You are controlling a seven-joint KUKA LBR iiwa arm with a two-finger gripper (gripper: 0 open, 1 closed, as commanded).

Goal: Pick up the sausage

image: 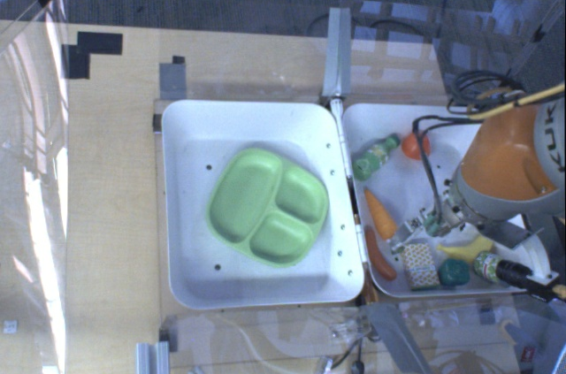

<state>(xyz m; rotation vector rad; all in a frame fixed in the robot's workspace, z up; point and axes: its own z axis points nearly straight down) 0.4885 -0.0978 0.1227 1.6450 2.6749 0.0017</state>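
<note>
The counter (pixel 106 213) carries two white bins side by side. The left bin (pixel 190 275) holds a green divided plate (pixel 268 206) at its centre. The right bin (pixel 389 286) is crowded, and the grey arm (pixel 513 160) with its orange band hangs over its three o'clock half.

The end effector (pixel 423 229) sits low in that bin; whether it is spread or closed I cannot tell. The sausage (pixel 380 258), a reddish-brown stick, lies along the bin's seven o'clock wall, just below the carrot (pixel 381 214) and beside a patterned block (pixel 422 265).

To do this well, I judge the end effector should shift toward eight o'clock, straddle the sausage across its width, and descend clear of carrot, block and wall.
</note>
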